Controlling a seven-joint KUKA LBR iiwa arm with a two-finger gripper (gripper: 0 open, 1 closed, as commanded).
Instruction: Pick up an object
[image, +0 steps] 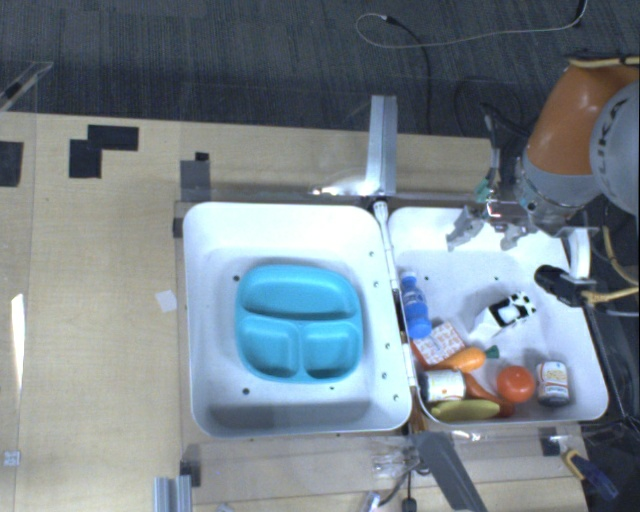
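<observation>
You've got two white bins: the left bin (210, 300) holds a turquoise-blue divided tray (298, 320). In the right bin (440, 245): blue bottle (414, 309) with white cap, black-and-white patterned item (513, 309), white card with red checks (438, 344), orange carrot (464, 358), red-orange tomato (515, 383), yellow banana (465, 409), a can (552, 381) with brown-and-white label. Bench (90, 330) is pale wood with black patches; arm (585, 120) is grey with an orange band.

The gripper (487, 226) hangs over the far end of the right bin (440, 232), fingers (458, 232) spread apart with nothing between them. Nearer the camera lie a blue bottle (414, 309), a carrot (464, 359), a tomato (515, 383), a banana (464, 408) and a small can (552, 380). The left bin (205, 300) holds a blue divided tray (298, 320).
</observation>
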